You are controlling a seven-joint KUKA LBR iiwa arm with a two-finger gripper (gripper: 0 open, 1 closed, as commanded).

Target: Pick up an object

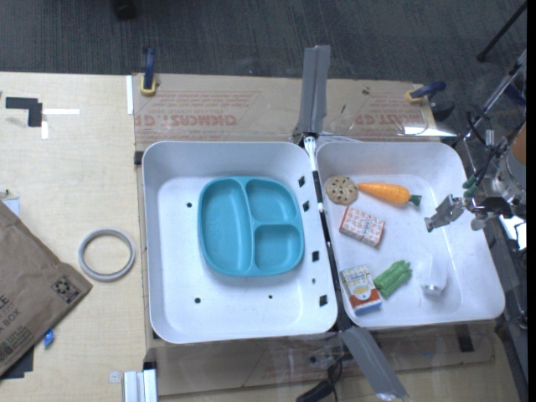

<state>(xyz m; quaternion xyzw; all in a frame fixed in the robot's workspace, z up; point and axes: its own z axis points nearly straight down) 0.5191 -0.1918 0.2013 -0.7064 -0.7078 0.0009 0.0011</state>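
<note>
Gripper (444, 213): it's out over the right side of the right bin, coming in from the right edge. It's a small silvery blob, and honestly I can't tell if the jaws are open or closed. Nothing is visibly caught in it.

Arm (502, 193): grey hardware and cables bunched at the right rim of that bin, mostly cut off by the frame edge.

Clear cup (432, 276): a see-through thing on the bin floor just below the gripper, hard to make out against the white.

Carrot (388, 193): orange toy with a green tip, lying sideways near the bin's top, left of the gripper and apart from it.

Cookie (341, 190): a round chocolate-chip one, just left of the carrot, close to the divider.

Red box (362, 225): small and patterned, lying tilted below the cookie in the middle of the bin.

Green veggie (392, 276): pea-pod-looking toy, lower middle, right next to the carton.

Carton (360, 288): little juice-box type thing near the bottom left corner of the bin.

Right bin (469, 308): white and shallow; it's got all the small stuff.

Left bin (163, 249): the same kind of bin, butted up against the right one.

Teal plate (250, 224): a three-compartment tray sitting in the middle of the left bin.

Tape ring (106, 253): on the bench left of the bins.

Cardboard box (29, 287): brown, at the bottom left corner.
</note>
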